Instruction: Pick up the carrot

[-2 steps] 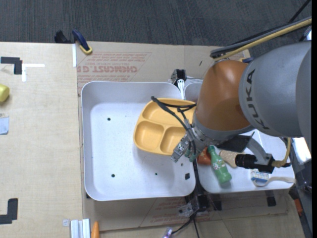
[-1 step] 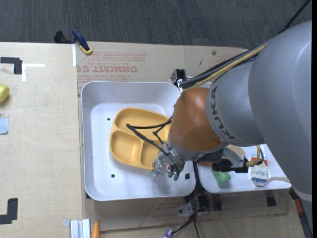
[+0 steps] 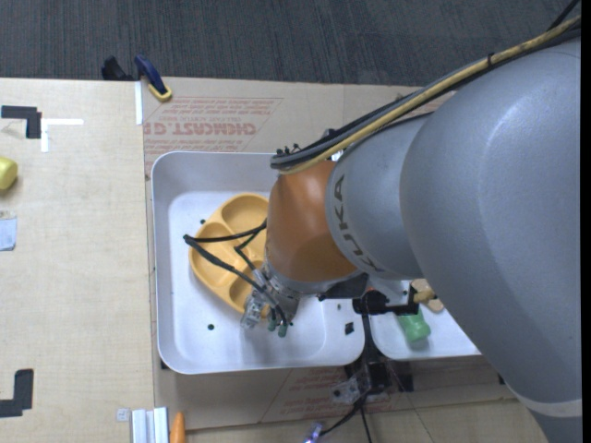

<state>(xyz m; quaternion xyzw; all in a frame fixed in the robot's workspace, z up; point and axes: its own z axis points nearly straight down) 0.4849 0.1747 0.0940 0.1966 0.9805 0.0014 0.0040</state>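
My gripper (image 3: 266, 316) hangs low in the left bin (image 3: 164, 247), just off the near edge of a yellow-orange divided dish (image 3: 226, 238). It points down toward the white bin floor, with black cables looping across the dish to it. The orange band of the arm (image 3: 305, 229) and the grey arm body cover the right part of this bin and most of the right bin. I cannot make out a carrot among what is in sight.
In the right bin (image 3: 443, 344) lie a green object (image 3: 414, 328) and a tan piece (image 3: 425, 294) beside the arm. On the bench are a yellow object (image 3: 6, 173) at far left and a blue-yellow clamp (image 3: 152, 77) at the back.
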